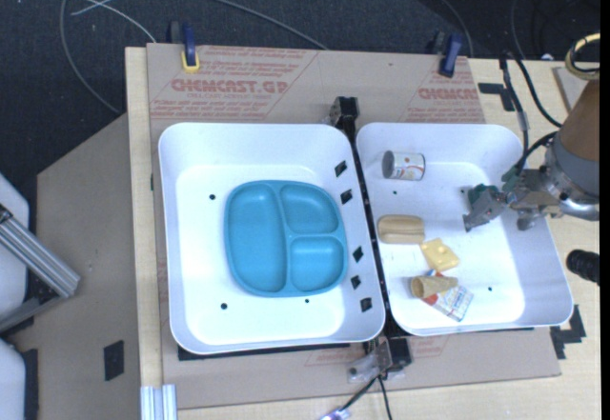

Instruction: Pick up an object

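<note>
Objects for picking lie loose in the right-hand shallow white plastic bin, all on its floor and all apart from the hand. Nearest the camera, at about 6 to 7 o'clock from the hand, a small crinkled packet with blue and white stripes lies touching a short tan tube-like piece. Just beyond them, at about 7 to 8 o'clock from the hand, sits a pale yellow wedge-shaped block. Farther on, at roughly 8 to 9 o'clock, a tan loaf-shaped block lies near the bin's left wall. Farthest, at about 10 o'clock, a small silver-grey can with a printed label lies on its side.

The dark hand reaches in from the 3 o'clock side on the grey arm and sits over the bare right part of the bin floor. Nothing is seen in its grasp; whether it is set wide or narrow I cannot tell.

The left-hand white bin holds a light blue plastic plate with three compartments at its middle. Both bins rest on a brown cardboard sheet covering the tabletop, pinned at the far edge by two blue clamps.
</note>
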You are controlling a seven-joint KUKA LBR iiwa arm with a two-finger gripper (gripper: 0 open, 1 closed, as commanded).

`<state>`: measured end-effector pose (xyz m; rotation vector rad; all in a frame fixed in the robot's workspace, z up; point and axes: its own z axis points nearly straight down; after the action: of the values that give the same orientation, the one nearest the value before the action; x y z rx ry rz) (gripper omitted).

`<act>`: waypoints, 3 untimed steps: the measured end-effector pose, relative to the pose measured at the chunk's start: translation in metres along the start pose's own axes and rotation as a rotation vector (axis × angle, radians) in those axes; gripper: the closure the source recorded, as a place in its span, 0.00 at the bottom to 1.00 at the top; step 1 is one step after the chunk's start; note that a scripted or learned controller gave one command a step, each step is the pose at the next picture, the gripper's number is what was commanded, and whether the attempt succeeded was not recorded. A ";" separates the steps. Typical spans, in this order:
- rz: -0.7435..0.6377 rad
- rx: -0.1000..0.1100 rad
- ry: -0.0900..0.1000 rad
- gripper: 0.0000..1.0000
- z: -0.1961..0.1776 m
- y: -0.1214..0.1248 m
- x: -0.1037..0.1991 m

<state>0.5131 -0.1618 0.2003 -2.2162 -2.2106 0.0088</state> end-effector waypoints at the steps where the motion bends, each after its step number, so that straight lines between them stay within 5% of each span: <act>1: -0.003 -0.011 -0.002 0.00 -0.005 0.003 0.000; 3: -0.003 -0.005 0.000 0.00 0.106 0.008 0.009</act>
<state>0.5203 -0.1523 0.0947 -2.2159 -2.2161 0.0038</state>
